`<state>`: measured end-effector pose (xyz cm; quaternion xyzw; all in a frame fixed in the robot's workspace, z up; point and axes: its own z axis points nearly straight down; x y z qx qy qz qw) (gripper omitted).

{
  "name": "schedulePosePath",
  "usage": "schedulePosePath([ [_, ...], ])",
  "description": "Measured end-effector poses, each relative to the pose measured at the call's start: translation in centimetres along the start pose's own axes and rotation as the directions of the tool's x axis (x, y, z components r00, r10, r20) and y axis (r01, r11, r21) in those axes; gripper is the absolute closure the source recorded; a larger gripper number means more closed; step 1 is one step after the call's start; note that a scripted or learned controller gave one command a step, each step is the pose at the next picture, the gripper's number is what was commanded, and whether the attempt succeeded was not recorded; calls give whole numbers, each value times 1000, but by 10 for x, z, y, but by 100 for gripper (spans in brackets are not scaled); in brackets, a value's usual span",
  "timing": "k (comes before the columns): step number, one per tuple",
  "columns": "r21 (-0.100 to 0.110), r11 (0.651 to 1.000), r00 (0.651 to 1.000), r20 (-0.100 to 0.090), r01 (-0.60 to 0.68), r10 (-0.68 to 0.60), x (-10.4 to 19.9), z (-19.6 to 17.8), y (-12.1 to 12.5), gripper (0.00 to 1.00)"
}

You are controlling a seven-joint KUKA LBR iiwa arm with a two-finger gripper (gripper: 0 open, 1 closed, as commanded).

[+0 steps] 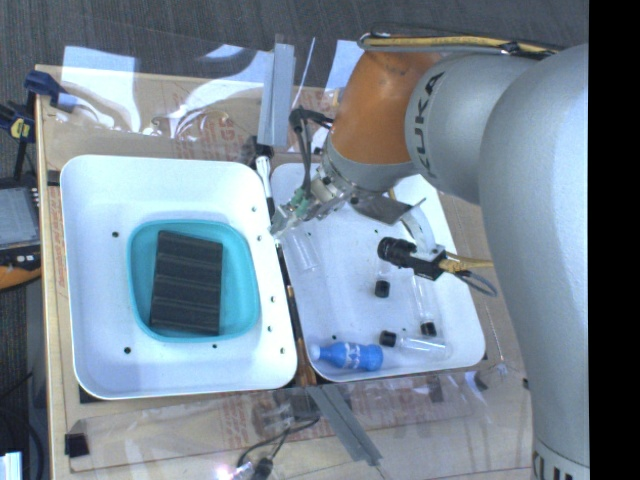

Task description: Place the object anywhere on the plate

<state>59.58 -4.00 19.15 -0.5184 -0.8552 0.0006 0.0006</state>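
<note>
Blue bottle lies at right bin's near edge, dark ridged block already sits on blue plate in left bin, gripper hovers farther back, grip state unreadable; placement appears complete, next calls for verification.

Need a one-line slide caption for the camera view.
KUKA arm reaches over right bin; dark ridged block lies on blue plate in left bin.

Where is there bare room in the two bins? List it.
Left bin: white floor ringing the blue plate, which a dark block mostly covers. Right bin: a patch at its middle, above the blue bottle. Crowded at its right and under the arm.
</note>
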Motion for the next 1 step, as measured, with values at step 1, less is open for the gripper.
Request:
schedulePosePath([
  [1, 0, 1000, 1000, 0, -1, 1, 0, 0, 0, 0],
])
